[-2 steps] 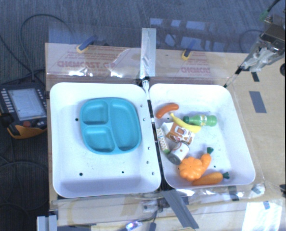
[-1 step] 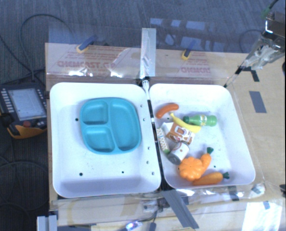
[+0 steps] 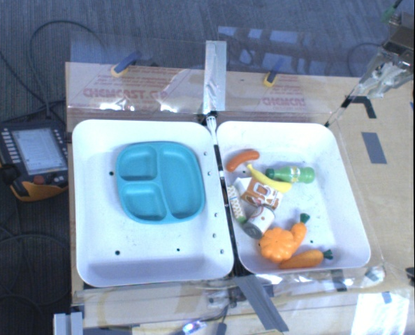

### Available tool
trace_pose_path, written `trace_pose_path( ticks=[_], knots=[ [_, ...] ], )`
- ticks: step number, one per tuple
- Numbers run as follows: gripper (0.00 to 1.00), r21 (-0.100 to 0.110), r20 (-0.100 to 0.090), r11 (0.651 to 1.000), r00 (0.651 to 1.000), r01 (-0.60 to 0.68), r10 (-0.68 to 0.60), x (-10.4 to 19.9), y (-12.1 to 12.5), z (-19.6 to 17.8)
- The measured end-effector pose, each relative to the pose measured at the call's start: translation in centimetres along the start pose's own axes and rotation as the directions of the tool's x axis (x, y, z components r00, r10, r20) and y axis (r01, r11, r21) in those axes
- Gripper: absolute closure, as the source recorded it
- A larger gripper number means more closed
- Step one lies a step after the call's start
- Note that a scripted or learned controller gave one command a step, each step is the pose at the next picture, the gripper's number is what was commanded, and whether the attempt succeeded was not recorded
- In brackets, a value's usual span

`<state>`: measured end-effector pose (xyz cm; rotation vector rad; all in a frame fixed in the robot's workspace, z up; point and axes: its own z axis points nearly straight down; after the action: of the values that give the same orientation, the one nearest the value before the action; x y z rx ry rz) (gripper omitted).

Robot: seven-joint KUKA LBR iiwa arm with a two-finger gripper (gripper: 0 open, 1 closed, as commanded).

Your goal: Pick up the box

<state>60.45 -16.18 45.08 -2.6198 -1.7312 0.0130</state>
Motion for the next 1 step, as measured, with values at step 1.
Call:
trace_pose_path(
  ticks=[1],
  knots=[
    [1.00,0.001,0.003,1.000,1.000,0.001,-0.001,0.05,0.05,-0.86]
  ],
)
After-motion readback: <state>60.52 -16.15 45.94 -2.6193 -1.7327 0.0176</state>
